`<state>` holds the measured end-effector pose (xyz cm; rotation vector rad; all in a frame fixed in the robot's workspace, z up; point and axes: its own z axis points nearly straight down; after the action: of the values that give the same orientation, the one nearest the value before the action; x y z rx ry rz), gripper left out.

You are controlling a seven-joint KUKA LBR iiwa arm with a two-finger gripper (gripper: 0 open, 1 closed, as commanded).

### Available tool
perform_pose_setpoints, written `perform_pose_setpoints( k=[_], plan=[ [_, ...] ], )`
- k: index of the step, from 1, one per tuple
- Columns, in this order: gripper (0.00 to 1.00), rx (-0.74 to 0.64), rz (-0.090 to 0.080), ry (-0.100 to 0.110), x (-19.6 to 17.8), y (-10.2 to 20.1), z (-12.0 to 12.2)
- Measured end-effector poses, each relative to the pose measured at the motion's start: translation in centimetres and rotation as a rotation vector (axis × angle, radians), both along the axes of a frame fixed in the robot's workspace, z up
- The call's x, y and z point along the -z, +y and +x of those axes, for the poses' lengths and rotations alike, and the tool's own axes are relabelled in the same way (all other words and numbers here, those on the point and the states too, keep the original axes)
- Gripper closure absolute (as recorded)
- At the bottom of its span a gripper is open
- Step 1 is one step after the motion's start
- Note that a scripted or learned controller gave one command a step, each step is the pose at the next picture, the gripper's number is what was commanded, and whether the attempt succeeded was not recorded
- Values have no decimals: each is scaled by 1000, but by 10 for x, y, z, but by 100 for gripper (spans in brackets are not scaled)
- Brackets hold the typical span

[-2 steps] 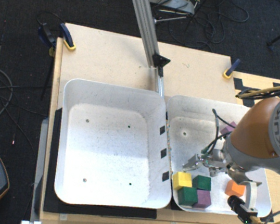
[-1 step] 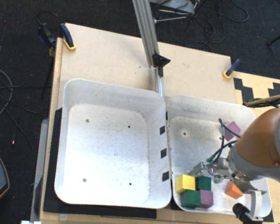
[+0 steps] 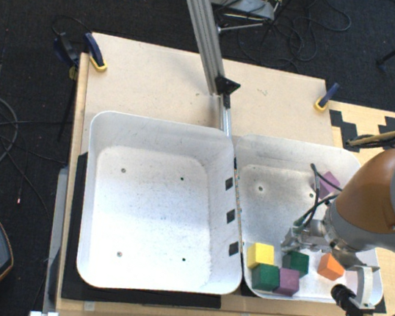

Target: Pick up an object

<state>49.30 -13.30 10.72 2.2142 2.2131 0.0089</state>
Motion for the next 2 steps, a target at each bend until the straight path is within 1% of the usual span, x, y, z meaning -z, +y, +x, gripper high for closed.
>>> perform_pose_setpoints(
  k=[1,2],
  plan=[
    [0,2,0,2,1,0,-1],
    [0,2,3,9,11,-24,-3]
  ],
)
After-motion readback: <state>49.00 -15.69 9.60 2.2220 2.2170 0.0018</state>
